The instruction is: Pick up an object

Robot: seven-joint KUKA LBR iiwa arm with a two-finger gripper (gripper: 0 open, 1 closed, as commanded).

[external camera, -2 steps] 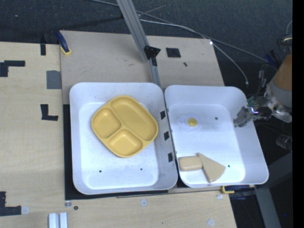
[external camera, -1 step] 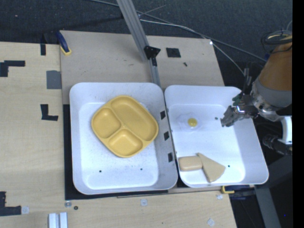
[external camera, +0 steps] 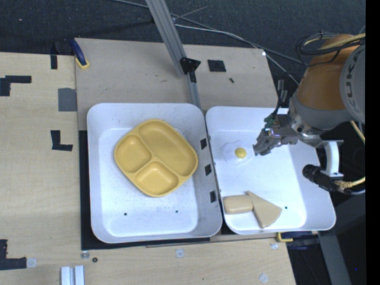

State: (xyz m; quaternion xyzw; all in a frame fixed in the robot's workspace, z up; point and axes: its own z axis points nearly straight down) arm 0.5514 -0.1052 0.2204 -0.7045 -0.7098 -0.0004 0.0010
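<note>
Since the end effector [external camera: 266,145] hangs low in the right bin [external camera: 309,186] just beside the small yellow ball [external camera: 240,153], likely its target, finger state unreadable.

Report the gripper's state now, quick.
Gripper: over the right bin, beside the small yellow ball; open or shut cannot be told, nothing seen held.

The arm [external camera: 332,82] is bulky and rounded — a broad orange band over a grey shell. Thin dark cables loop over its top. Below hangs a silvery-grey wrist block, a white bracket with a black cylindrical fitting, and the small dark gripper [external camera: 265,146].
</note>
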